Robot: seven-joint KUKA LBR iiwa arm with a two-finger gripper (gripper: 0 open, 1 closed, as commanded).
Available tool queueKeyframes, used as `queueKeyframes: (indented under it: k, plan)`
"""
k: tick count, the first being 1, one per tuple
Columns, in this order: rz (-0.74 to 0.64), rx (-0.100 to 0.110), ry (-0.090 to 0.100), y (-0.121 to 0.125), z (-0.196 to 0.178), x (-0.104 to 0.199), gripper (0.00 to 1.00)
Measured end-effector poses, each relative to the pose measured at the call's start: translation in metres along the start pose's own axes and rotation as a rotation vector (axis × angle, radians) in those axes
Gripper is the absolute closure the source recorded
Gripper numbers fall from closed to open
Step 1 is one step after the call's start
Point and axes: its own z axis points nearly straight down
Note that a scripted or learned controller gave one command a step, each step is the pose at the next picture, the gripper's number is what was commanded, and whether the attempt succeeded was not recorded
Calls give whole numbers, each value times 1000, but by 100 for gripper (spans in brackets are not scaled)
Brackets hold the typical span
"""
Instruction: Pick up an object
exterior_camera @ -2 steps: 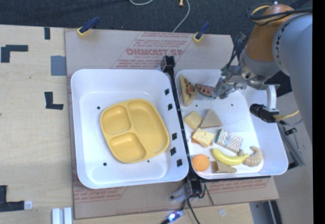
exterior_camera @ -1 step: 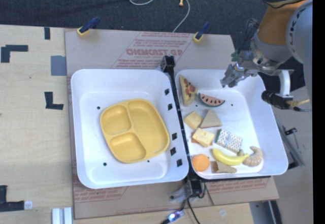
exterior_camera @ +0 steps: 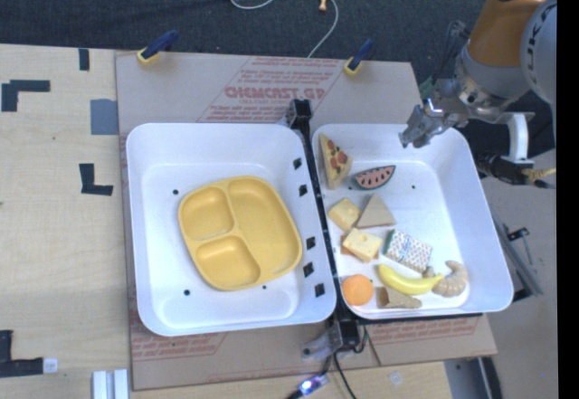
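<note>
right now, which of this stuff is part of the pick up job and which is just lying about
Job:
gripper, over the right bin
pickable toy food there: pizza slice, watermelon slice, banana, orange

Lying about:
yellow divided plate in the left bin
blue clamps
cardboard sheet

Toy foods [exterior_camera: 389, 248] clustered in right bin, banana [exterior_camera: 404, 280] seemingly lying flat
</note>
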Motion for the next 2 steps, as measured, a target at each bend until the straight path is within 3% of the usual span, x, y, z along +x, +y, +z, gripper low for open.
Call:
queueKeyframes:
  k: [2]
  plan:
    - [-4,5,0,-37,13,107,100]
